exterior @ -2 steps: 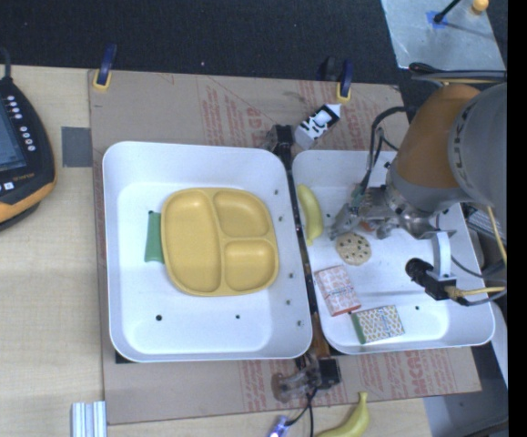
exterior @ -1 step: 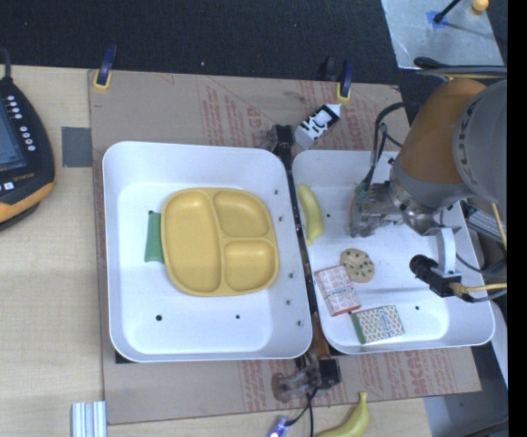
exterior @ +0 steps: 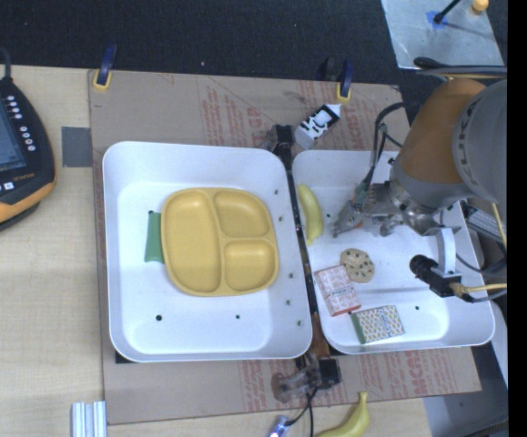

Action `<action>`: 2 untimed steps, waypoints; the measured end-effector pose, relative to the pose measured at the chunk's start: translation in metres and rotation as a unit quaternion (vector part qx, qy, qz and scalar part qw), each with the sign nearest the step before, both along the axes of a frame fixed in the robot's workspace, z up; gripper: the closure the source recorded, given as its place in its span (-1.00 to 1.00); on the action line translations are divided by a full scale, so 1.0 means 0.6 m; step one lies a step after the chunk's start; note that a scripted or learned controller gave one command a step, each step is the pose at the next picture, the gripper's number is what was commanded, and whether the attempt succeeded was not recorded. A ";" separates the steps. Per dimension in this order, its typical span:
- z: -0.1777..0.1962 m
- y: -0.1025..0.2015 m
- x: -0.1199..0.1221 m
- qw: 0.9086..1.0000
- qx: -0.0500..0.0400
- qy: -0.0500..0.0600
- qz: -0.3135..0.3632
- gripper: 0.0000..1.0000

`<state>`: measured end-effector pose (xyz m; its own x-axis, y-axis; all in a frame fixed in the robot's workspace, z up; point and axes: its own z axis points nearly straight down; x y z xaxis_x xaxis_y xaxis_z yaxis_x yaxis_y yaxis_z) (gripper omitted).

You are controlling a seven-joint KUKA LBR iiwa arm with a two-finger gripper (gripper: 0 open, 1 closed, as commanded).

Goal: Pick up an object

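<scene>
camera view has the stuff to grab sitting in the right bin (exterior: 481, 330): a round cookie (exterior: 358, 265) about mid-bin, a small red and white packet (exterior: 335, 290) just below-left of it and nearly touching, and a greenish patterned card (exterior: 379, 322) lower down near the front wall. a pale yellow banana-looking thing (exterior: 310, 211) is tucked against the bin's left wall, right by the seam between the two bins.

gripper (exterior: 361, 217) hangs over the upper part of that same bin, up and a bit left of the cookie, close to the yellow thing but not touching it as far as i can see. can't tell how it's set, it's a dark metallic blur from this angle, and nothing is visibly clamped in it. the arm (exterior: 445, 153) comes in from the right, grey with the orange band, and covers the bin's top right corner.

left bin (exterior: 122, 244) holds a yellow divided plate (exterior: 217, 240) roughly centred, with a green strip (exterior: 154, 237) poking out from under its left edge.

outside the bins: a black and white object (exterior: 318, 123) on the cardboard above the seam, another banana (exterior: 349, 421) at the bottom edge of the bench, and an orange-rimmed control tablet (exterior: 4, 153) way off to the left.
</scene>
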<state>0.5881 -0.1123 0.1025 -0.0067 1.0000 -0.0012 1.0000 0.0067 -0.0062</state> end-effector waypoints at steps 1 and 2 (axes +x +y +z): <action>-0.018 0.028 0.114 1.000 0.001 -0.002 -0.002 -1.00; -0.017 0.004 0.114 1.000 0.001 -0.002 -0.002 -1.00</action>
